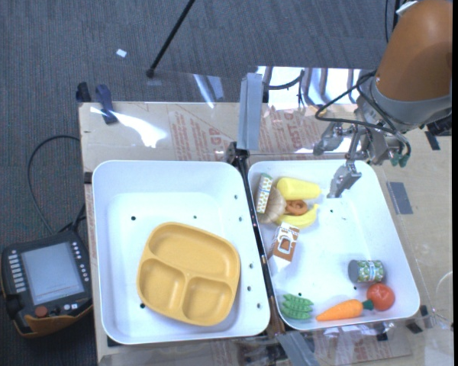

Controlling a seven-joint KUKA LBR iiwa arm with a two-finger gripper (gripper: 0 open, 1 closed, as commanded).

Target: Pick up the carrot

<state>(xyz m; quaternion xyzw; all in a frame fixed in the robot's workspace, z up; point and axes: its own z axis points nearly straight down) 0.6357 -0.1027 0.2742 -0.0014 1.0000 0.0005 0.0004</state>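
Lying at approx 6 o'clock of the right white bin (389, 227), the small orange plastic carrot (340, 309) sits btwn green pea pods (297, 306) & red tomato (380, 296). Hand (343, 180) hovers at bin's 12 o'clock, grip state can't tell.

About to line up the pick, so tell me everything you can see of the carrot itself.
The carrot is a small toy-like piece, smooth and plastic-looking, with an orange tapered body and a short green top at its right end. It lies flat on the floor of the right bin, close to the near wall, tip pointing left and tilted slightly downward. Its green end meets or nearly meets the red tomato; the green pea pod lies just left of the tip, apart from it. The end effector hangs far off at the bin's back.
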